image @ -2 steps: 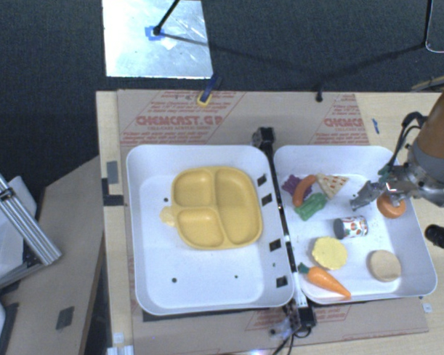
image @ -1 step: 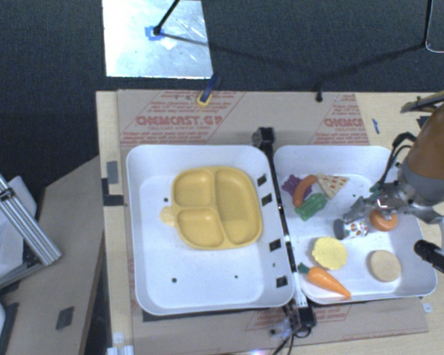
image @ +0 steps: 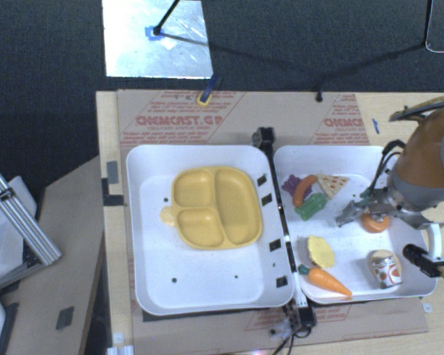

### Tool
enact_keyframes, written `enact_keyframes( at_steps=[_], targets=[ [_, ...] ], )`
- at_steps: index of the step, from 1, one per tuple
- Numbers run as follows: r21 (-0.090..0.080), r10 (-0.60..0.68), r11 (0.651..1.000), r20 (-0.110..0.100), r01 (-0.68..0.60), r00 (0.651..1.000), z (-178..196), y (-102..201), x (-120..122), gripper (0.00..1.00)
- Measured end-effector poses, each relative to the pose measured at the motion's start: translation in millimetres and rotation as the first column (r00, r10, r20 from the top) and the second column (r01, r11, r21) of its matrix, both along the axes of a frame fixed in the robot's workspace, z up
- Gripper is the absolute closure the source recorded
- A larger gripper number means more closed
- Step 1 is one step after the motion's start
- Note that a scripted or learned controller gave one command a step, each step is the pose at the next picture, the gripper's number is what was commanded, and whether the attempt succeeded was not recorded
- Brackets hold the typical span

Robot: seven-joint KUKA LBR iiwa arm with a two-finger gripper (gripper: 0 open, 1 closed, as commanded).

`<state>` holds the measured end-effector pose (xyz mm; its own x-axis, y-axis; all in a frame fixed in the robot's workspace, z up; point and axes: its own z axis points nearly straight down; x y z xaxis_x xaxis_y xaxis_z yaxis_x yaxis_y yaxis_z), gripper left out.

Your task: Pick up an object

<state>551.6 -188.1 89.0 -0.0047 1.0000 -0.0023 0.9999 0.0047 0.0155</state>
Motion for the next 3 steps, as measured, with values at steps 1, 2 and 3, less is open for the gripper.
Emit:
enact_keyframes(
  at_steps=[1,2,3],
  targets=[
    [-0.01,-0.002,1.0,0.007,0.002,1.0,13.2,-4.3,1.0,1.0],
    [0.001,-0.001,1.0,-0.011,0.001,1.0,61.6,3.3,-2.3,1.0],
    [0.001,0.0,1.0,-0.009,0.0,1.0,106.9,6.5,-5.3,1.0]
  ],
)
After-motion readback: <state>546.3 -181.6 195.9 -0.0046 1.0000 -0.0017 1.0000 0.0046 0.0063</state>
